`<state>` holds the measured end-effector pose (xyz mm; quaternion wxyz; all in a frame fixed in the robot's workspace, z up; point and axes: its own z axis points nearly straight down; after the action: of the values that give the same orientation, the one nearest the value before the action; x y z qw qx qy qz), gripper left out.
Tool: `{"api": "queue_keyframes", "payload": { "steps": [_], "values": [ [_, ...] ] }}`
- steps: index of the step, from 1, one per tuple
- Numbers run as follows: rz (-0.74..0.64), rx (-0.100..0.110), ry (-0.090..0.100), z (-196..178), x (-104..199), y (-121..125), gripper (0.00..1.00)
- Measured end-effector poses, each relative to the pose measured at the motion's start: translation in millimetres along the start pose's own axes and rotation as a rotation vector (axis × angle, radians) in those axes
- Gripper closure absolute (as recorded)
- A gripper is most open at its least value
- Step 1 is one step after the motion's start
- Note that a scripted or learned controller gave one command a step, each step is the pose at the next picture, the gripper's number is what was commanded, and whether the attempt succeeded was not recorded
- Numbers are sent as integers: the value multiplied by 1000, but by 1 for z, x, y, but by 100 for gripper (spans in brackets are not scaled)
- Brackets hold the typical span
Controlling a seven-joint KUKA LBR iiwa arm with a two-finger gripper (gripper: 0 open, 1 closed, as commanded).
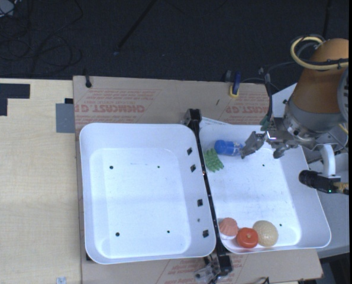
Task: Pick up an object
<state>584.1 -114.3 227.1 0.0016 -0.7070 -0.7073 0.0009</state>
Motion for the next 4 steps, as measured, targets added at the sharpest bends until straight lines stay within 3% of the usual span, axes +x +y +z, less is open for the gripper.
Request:
{"api": "queue_keyframes", "payload": {
  "steps": [1,2,3,4],
  "values": [
    [8,-3,-5,-10,-103,-12,0],
    [-3,2,0,49,-98,7,0],
    [-3,-1,0,36,-98,7,100],
    [-6,-10,-2,-24,-50,52,100]
  ]
}}
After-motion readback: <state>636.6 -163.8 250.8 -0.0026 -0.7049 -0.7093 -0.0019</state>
